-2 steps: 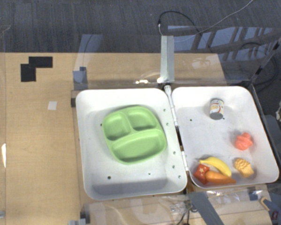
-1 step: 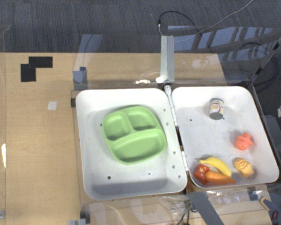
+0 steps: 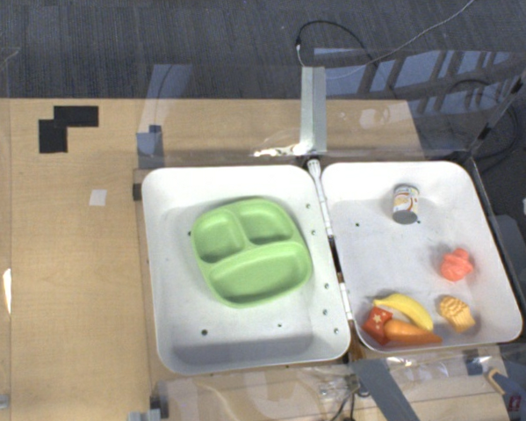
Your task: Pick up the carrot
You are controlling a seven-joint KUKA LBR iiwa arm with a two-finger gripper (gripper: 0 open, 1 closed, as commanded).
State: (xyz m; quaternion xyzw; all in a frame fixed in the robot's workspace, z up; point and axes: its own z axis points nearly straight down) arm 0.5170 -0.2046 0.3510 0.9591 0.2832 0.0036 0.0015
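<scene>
We hadn't reached yet: carrot (image 3: pixel 411 332) lay untouched in the right bin (image 3: pixel 368 200) (touching banana (image 3: pixel 406 309)); jaws' state unknown.

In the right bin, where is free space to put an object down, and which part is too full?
Right bin: bare floor on its left side, between the can and the banana. Crowded along the near edge: carrot, banana, red piece, yellow piece, with the pink toy just behind.
</scene>
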